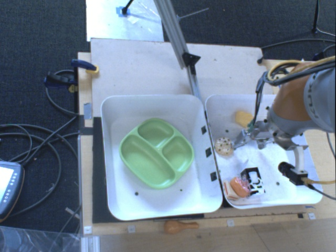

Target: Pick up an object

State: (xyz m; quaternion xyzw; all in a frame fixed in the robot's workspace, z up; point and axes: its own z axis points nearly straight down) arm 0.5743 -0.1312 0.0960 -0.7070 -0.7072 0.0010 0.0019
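The claw hangs low in the right bin, tips aimed at the divider between the bins; whether it is open, closed or gripping cannot be told. The nearest candidate — a small round speckled object — lies just beside the claw tip on the divider side, apparently not gripped. A yellow piece lies just beyond the claw, toward the bin's far wall.

A: Which parts of the right bin are obstructed?

B: The arm covers its upper right. A round speckled object lies near the left wall, a yellow piece near the top, and a black-and-white item beside a pink one at the lower left.

A: And the left bin?

B: A green divided plate fills its centre; bare floor rings it. A slanted metal pole crosses above the worktop.
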